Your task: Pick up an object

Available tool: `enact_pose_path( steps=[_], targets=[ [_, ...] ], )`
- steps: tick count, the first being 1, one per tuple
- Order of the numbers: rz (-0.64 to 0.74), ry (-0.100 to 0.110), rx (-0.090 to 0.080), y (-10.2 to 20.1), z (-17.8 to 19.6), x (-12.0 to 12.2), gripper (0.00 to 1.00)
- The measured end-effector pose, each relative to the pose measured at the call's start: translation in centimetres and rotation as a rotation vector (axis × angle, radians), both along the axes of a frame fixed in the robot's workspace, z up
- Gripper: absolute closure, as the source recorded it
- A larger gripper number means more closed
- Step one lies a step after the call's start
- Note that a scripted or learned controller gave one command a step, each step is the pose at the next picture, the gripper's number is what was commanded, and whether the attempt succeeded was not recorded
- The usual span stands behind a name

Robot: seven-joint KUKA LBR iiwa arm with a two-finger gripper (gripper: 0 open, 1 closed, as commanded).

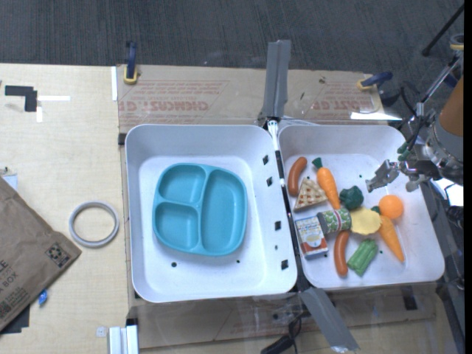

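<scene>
In the right bin (413,271), toy food lies heaped. Nearest, at about six o'clock of the pile, sit a green pickle-like piece (362,257) and a red sausage (340,252), with a small carton (311,234) at their nine o'clock. Further in come a yellow lemon-like piece (365,222), a long carrot (391,238) and an orange ball (391,207). All look like light, stiff, smooth plastic, apt to slip. The ball is best taken across its middle, the carrot across its thick end. The pincer (385,175) hovers at twelve o'clock of the ball, apparently empty; whether its tips are spread I cannot tell. The left bin (140,198) holds a blue divided plate (200,209).
</scene>
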State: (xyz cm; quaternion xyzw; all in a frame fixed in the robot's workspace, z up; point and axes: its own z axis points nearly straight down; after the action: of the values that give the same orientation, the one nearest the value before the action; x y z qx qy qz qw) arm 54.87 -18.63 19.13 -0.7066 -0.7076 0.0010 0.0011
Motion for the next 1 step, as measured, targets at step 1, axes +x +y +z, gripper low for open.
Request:
enact_pose_path(
  steps=[1],
  targets=[
    [0.129,-0.009,-0.001,9.35,-9.40,4.03,0.00]
  ],
)
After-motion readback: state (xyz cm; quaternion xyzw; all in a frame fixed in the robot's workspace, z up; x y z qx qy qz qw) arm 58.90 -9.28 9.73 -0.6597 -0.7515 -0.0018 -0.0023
